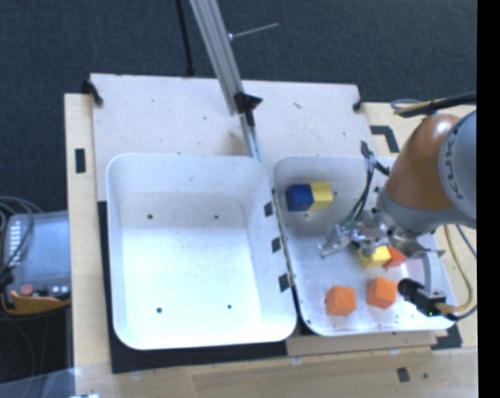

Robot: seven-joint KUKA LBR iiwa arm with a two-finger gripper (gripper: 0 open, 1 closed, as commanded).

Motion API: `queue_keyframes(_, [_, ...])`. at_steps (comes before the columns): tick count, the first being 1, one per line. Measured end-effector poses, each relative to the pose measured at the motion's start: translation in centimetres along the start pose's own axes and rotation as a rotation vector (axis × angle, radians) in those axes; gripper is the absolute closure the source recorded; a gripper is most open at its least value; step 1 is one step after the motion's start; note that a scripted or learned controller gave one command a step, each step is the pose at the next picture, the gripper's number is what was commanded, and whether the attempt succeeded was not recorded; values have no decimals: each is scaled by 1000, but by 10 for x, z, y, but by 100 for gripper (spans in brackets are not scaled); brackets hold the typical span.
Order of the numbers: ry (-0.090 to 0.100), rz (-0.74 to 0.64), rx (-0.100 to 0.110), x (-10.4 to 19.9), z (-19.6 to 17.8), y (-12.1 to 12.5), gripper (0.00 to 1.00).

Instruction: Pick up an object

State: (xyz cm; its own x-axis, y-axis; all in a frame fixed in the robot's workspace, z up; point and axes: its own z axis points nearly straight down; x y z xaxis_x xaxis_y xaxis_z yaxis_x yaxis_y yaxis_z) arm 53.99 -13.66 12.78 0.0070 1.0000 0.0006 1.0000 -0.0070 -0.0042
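The right bin [316,172] holds several small objects. A blue and yellow block [308,196] lies near its back left. Two orange cubes [341,300] [381,292] sit side by side near the front wall. A yellow piece with an orange-red piece against it [376,255] lies just under the wrist, partly hidden by it. My gripper [349,237] is low in the middle of the right bin, left of that yellow piece and between the blue and yellow block and the orange cubes. Nothing can be seen held in it.
The left bin [117,222] is a wide white tray beside the right one. A slanted metal rail [220,48] runs from the top down to the bins' shared back corner. The grey and orange arm [428,172] covers the right bin's right side, with cables beside it.
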Motion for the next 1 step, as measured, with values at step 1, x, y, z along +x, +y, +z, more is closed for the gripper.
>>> queue_keyframes(1, [-3,-3,-8,-1,31,1,0])
